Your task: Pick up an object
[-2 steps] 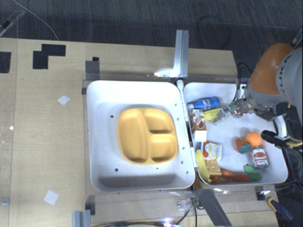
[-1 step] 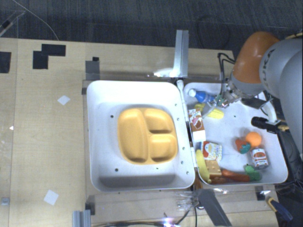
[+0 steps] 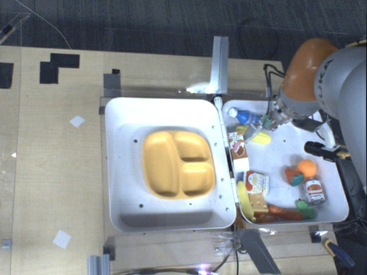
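I've got the jaws [image 3: 268, 121] low at the back of the right bin [image 3: 338, 211], btwn blue bottle [image 3: 243, 117] & yellow block [image 3: 260, 138]; can't tell grip state. Yellow divided tray [image 3: 178, 163] sits in left bin [image 3: 123, 153]. Orange ball [image 3: 308, 168] nr right wall.

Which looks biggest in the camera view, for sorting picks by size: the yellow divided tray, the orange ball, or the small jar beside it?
Largest to smallest:
1. yellow divided tray
2. orange ball and small jar: too alike to rank.
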Robot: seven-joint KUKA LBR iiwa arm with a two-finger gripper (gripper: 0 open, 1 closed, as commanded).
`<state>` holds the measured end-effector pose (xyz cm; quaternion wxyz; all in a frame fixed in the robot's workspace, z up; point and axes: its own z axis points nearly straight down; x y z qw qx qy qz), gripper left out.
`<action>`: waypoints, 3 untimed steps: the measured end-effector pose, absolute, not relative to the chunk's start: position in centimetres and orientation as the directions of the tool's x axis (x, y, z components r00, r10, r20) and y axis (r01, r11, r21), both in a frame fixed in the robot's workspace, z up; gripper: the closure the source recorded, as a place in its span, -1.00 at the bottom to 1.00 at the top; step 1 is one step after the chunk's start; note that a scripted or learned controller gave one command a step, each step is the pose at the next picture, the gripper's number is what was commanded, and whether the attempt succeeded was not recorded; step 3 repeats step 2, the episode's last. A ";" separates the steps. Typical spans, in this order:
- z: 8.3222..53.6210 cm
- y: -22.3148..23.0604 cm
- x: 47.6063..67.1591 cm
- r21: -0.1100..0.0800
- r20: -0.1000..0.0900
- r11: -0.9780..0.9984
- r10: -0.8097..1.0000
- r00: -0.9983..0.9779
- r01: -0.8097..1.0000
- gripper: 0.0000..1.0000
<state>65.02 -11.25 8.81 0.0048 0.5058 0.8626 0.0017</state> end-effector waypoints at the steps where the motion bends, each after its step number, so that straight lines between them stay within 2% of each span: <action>1: 10.2 -11.2 65.1 0.005 -0.004 0.492 0.870 -0.492 0.870 1.00; 2: 18.9 -5.5 66.5 0.011 -0.002 0.248 0.969 -0.248 0.969 1.00; 3: 18.9 -5.5 66.5 0.011 -0.002 0.248 0.969 -0.248 0.969 1.00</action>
